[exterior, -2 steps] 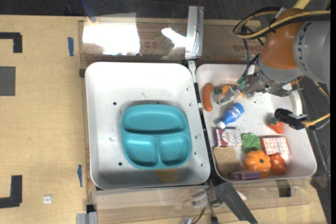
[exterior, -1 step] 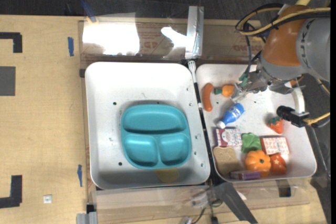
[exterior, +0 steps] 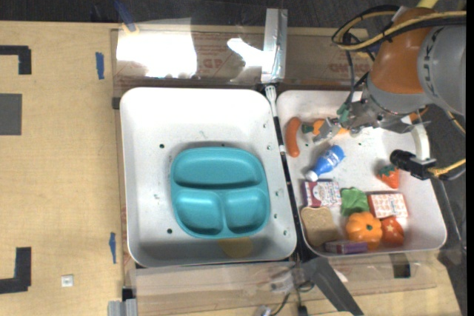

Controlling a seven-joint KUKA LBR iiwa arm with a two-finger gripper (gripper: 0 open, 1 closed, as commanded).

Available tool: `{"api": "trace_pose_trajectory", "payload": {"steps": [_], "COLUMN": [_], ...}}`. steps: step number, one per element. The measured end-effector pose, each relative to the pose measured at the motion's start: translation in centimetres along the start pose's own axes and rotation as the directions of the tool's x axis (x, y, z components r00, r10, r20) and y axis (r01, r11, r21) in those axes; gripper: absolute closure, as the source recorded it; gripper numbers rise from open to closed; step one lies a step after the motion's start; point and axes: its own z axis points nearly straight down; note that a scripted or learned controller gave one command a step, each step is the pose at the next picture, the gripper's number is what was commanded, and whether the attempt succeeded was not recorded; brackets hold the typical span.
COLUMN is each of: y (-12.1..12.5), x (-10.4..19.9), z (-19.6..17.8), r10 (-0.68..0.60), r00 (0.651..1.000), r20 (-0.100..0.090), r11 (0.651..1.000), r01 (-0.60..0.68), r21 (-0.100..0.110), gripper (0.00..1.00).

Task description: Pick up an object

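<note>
- I see my arm come in from the right, bent low over the right bin.
- Left bin has a teal tray.
- I think I am at the reaching step, nothing picked yet.
- My gripper hangs near the back by a small orange toy. I cannot tell its grip.
- Next, I must drop straight onto one toy, maybe the blue bottle just below.
</note>
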Motion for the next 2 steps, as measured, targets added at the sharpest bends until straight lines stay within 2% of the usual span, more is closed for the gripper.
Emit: {"api": "trace_pose_trajectory", "payload": {"steps": [1,2], "y": [1.99,1.97], "x": [0.13,0.14], "z": [2.32,2.37], "r10": [-0.015,-0.015], "r00": [1.0,1.0], "r20": [-0.002,-0.003], "r11": [1.0,1.0], "r01": [0.015,0.015], "r21": [0.009,0.009], "gripper": [0.0,0.0]}}
